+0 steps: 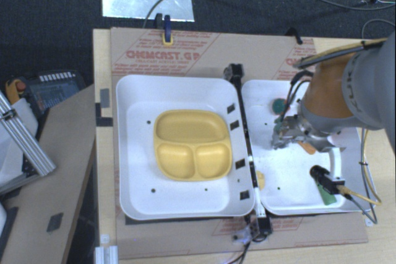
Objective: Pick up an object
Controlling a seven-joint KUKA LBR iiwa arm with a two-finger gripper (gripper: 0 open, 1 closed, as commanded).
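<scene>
My gripper (279, 136) hangs low over the left part of the right bin (291, 198), under the grey arm with its orange band. A small teal object (279, 105) lies just behind it near the bin's back wall. An orange object (307, 148) peeks out from under the wrist, right beside the gripper. A green object (327, 196) lies near the bin's front right corner. A small pale yellow piece (260, 180) rests by the bin's left wall. Nothing is seen held.
The left bin (133, 133) holds a yellow three-compartment plate (190, 144) in its middle. A black divider with clips (242, 133) runs between the two bins. The arm covers the right bin's back right part.
</scene>
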